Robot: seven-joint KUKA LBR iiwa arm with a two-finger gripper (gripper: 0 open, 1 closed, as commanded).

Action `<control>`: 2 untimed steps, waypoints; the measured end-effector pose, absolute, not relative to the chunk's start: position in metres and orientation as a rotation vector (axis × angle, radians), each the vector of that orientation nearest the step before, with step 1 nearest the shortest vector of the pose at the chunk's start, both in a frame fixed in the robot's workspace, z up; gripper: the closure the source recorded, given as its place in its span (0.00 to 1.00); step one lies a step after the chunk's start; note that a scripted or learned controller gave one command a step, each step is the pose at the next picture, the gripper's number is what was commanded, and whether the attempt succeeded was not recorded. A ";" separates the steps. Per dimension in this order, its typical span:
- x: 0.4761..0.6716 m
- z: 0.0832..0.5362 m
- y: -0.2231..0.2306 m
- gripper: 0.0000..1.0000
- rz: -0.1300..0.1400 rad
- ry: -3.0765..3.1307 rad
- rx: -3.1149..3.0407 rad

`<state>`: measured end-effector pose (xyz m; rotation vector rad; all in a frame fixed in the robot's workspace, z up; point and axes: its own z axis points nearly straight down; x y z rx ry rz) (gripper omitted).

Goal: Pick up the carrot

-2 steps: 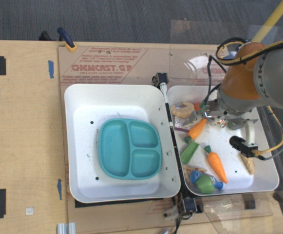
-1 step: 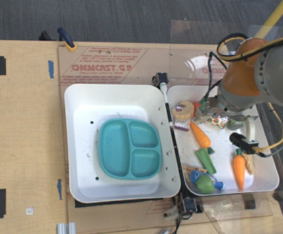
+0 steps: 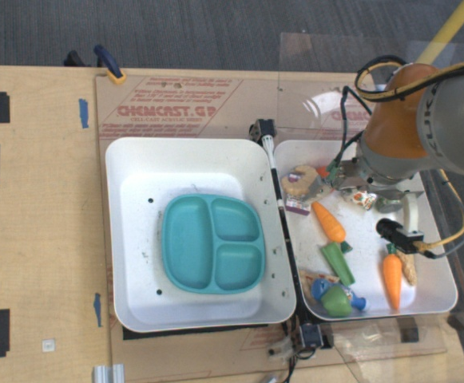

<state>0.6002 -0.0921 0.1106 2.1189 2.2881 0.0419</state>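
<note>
Because the arm reaches in from the right and hangs over the back half of the right bin (image 3: 443, 298), the tool (image 3: 359, 180) sits above the clutter there rather than over my target. From this slanted view the wrist hides its tip, so I cannot tell whether it is wide or narrow, and I see nothing held in it.

The carrot (image 3: 392, 280) lies flat near the front right corner of that bin, green top toward the back and point toward the front rim, with a pale scrap just beside it. It is well apart from the tool.

A second orange vegetable (image 3: 329, 222) lies nearer the middle, close to a green piece (image 3: 339, 263). It also looks carrot-like, so I judge the choice between them uncertain.

A blue and green toy (image 3: 335, 300) rests at the front, clear of both. The left bin (image 3: 128, 174) carries a teal divided plate (image 3: 213, 243), which plays no part here. I reckon the tool must travel forward and descend along the carrot's narrow width, since its length runs front to back.
</note>
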 end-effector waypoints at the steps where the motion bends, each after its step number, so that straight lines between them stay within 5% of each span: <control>1: 0.548 0.089 -0.101 0.00 0.013 2.074 2.351; 2: 0.550 0.101 -0.103 1.00 0.015 2.066 2.348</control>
